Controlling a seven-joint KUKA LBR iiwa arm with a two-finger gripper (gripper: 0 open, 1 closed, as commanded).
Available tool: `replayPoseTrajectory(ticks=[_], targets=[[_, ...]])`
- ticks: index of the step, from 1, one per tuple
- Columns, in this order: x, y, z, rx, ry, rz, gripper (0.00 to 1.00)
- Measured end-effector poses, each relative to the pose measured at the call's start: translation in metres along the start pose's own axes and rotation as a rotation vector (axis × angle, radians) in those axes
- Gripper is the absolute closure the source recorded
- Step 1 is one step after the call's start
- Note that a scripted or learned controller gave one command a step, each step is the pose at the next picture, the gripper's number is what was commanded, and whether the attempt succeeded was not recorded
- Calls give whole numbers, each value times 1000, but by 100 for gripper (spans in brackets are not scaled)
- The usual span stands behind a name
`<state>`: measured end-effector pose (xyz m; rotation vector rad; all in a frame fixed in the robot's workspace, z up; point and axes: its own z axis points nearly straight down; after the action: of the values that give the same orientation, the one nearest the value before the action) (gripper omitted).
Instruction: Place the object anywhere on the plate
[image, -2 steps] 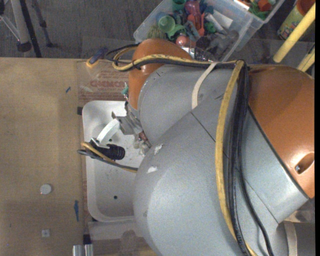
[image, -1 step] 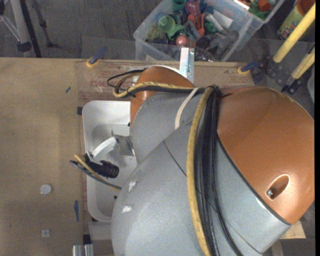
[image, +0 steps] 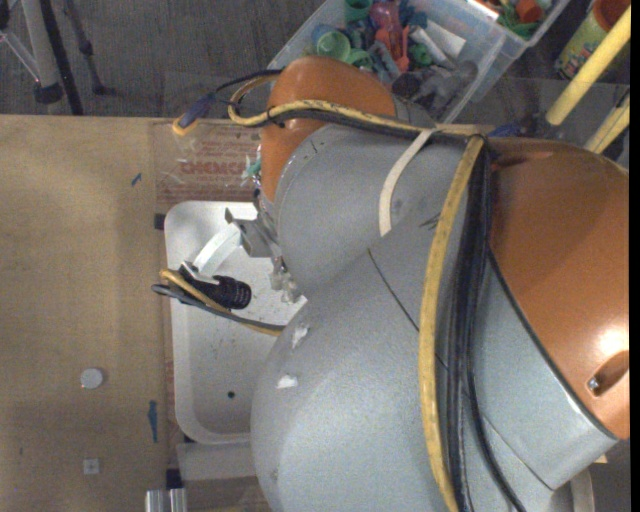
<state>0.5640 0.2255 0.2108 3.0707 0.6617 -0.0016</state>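
Object and plate: the arm (image: 400, 330) covers most of the scene, so where they lie cannot be told. For the same reason, the object's position relative to the gripper, its heading and its long axis cannot be told.

Gripper (image: 260, 245): grey metal parts at the arm's left end, over the far part of the white bin (image: 185, 330). Whether it is parted, closed or clamped on anything cannot be told.

White bin: shallow, smooth, with rounded corners. The exposed part is its left strip. A small dark spot (image: 230, 393) sits on the bin floor toward the near end.

Arm: smooth grey casing, rounded, with glossy orange sections at the far wrist and at the right. A yellow cable (image: 435, 300) runs along the casing.

Bench (image: 70, 280): flat tan surface, matte, left of the bin. A small grey disc (image: 91, 378) lies on it, well apart from the bin. A clear sheet with red lettering (image: 210, 160) lies just beyond the bin's far edge.

Background, far: a clear tub of coloured plastic pieces (image: 400, 40).
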Motion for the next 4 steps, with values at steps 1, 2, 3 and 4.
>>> replayPoseTrajectory(ticks=[1, 2, 3, 4], targets=[[-66, -30, 121, 3, 6, -272, 100], [-66, -30, 121, 2, 7, -271, 0], [-66, -30, 121, 2, 7, -271, 0], [-66, -30, 121, 2, 7, -271, 0]])
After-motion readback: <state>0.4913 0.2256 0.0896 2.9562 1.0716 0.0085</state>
